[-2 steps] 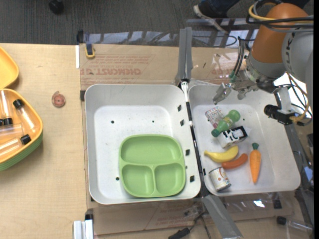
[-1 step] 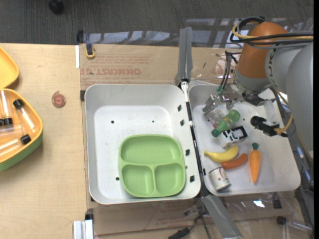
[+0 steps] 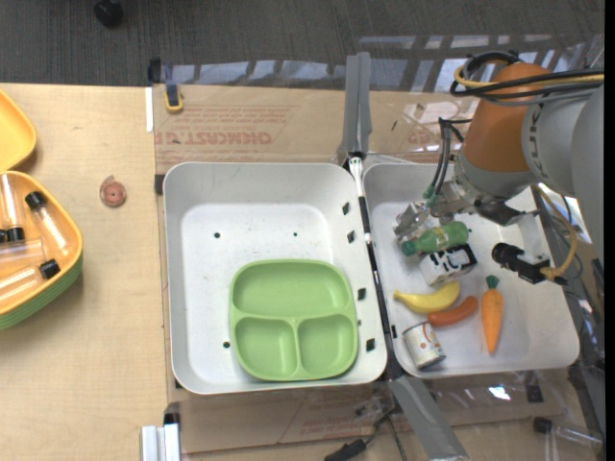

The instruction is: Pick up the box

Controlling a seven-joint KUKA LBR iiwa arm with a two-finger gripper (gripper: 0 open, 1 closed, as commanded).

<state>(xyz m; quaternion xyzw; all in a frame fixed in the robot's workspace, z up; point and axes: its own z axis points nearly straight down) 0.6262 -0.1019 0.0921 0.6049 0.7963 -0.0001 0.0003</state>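
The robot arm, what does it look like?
The arm is fat, round and grey, with an orange band above the wrist. Yellow and black cables loop over it. The gripper is small, silvery metal.

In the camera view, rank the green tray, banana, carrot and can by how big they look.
1. Green tray, far the largest.
2. Banana and carrot: alike in length, too close to rank.
3. Can, smallest, though its bulk is not far behind those two.
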